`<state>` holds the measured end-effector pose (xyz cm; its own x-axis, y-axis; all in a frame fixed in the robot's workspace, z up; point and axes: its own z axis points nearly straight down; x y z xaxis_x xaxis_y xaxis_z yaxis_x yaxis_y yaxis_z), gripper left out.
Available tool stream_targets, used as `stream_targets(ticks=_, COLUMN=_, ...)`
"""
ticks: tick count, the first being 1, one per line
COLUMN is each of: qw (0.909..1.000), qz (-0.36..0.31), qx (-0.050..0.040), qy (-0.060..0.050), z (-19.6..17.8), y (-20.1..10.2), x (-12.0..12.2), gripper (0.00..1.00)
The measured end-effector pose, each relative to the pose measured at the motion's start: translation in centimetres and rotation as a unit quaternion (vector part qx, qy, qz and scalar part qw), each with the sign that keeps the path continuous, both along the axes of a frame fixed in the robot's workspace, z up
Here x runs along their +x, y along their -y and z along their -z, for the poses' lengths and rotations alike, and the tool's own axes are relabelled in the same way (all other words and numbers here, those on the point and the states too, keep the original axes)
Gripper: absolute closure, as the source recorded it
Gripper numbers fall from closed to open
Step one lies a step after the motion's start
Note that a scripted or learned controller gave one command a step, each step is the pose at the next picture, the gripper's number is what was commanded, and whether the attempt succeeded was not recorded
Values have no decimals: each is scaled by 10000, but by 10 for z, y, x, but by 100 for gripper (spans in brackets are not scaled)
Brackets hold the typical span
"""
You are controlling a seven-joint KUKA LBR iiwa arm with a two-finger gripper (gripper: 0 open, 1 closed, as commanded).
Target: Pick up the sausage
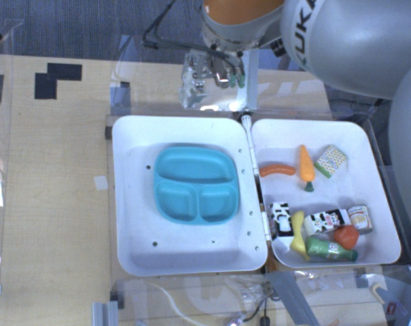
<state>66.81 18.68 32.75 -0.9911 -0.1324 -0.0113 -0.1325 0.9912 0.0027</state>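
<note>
We see both white bins [130,202] as smooth, slightly glossy plastic. The blue divided tray [195,184] looks like matt plastic. The sausage [277,170] and carrot [306,165] seem smooth moulded plastic with a faint sheen. The bench [49,182] reads as pale, matt wood. The arm's grey shell [354,32] looks glossy; the gripper [215,80] looks like shiny metal.

Two white bins [123,202] on a pale wood bench [49,202]. Blue tray [195,192], orange-red sausage [278,170], orange carrot [306,163], black-and-white cow-patterned cartons [280,220], yellow banana [298,233], green bottle [331,250].
</note>
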Motion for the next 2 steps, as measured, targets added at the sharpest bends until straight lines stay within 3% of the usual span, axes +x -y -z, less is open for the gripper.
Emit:
stream_targets(ticks=1, qw=9953, qz=-964, qx=0, qy=16, z=-105, y=-49, x=1, gripper=100)
stream_targets(ticks=2, qw=9953, qz=-961, qx=28, qy=73, z=-119, y=-50, x=1, gripper=100)
